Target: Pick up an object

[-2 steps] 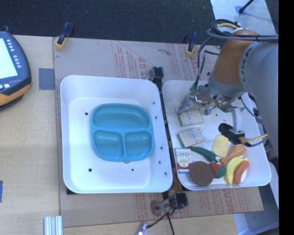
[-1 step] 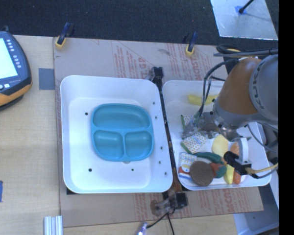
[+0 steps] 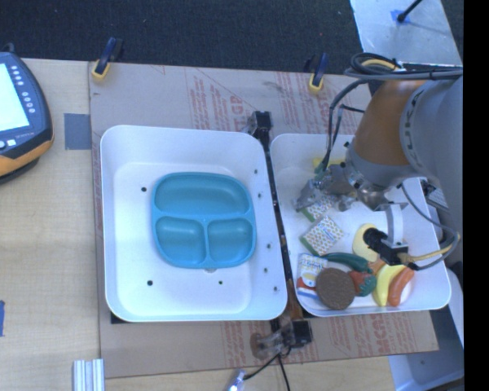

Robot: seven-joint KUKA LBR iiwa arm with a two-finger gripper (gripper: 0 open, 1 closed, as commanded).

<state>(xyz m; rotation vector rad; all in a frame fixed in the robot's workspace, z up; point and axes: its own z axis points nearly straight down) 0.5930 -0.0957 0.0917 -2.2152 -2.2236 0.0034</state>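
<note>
Two white bins side by side on the table [image 3: 57, 243], split by a dark bar down the frame's middle. In the left bin [image 3: 118, 218], only a blue divided plate [image 3: 202, 218], lying flat at the centre, well apart from every wall; broad bare floor all round it, widest toward the lower edge. In the right bin [image 3: 292, 157], a crowded lower half: checkered packet [image 3: 322, 235] near the middle, brown round disc [image 3: 335, 288] against the lower rim, small printed card [image 3: 311, 265] just left of it, a green-handled piece [image 3: 346, 261] above the disc, yellow and orange toy food [image 3: 391, 283] packed into the lower right corner. Bare floor only in that bin's upper left corner. Grey arm [image 3: 424, 129] with orange band reaching in from the right, covering the bin's upper right. Claw [image 3: 314, 195] low over the bin's middle, just above the checkered packet, close to the dividing bar; cannot tell whether wide or narrow, nor whether anything sits in it. Orange-edged handheld screen [image 3: 8, 120] at the frame's left edge, clamps [image 3: 103, 59] along the board's upper edge.
</note>
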